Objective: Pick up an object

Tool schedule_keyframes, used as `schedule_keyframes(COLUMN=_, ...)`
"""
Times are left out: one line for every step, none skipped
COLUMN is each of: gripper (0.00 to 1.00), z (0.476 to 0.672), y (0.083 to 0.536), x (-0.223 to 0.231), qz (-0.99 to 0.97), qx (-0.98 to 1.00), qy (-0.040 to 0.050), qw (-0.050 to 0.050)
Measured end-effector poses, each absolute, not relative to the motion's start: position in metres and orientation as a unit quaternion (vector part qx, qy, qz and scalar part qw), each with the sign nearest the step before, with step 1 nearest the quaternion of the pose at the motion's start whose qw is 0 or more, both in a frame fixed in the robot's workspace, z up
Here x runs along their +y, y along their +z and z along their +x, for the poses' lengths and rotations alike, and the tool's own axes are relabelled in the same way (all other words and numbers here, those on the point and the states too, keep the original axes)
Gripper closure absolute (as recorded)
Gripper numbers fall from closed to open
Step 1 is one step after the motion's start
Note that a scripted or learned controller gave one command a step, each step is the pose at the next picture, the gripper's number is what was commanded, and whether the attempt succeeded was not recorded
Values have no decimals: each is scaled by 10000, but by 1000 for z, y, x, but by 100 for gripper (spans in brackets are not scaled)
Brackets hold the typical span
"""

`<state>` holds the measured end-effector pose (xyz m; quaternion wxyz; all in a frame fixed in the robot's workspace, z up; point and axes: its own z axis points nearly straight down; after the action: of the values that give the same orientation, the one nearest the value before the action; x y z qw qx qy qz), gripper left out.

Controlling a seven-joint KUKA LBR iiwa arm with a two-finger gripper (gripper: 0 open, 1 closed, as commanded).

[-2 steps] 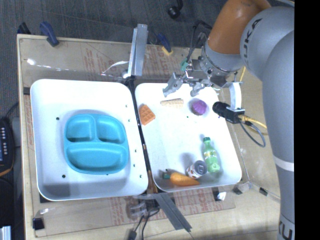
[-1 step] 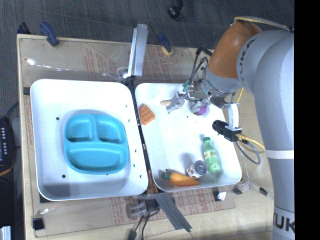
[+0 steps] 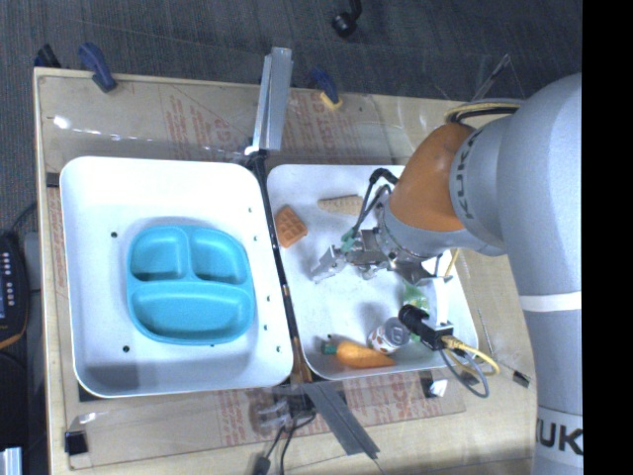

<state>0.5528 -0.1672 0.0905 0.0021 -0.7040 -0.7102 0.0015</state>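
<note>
Right of centre, your tool (image 3: pixel 331 262) hangs low in the right bin (image 3: pixel 297 181), fingers spread, gripping nothing, between a cracker (image 3: pixel 290 226) and a carrot (image 3: pixel 362 355).

Dark grey carpeted floor (image 3: pixel 178 13) behind a pale wooden bench (image 3: pixel 148 102), blue clamps (image 3: pixel 97 65) at its edge.

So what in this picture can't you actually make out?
- The tool: too small and blurred to tell its state.
- Right bin: the arm covers part of its right side.
- Small round item by the carrot: too small to identify.
- Green piece: partly hidden under the arm.
</note>
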Motion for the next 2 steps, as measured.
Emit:
schedule_keyframes(gripper=0, z=604, y=92, x=-209, qz=-7042, qx=-7100, qy=2, qw=5)
schedule_keyframes(gripper=0, z=494, y=93, x=-210, qz=-7043, qx=-7099, qy=-3, qw=-2)
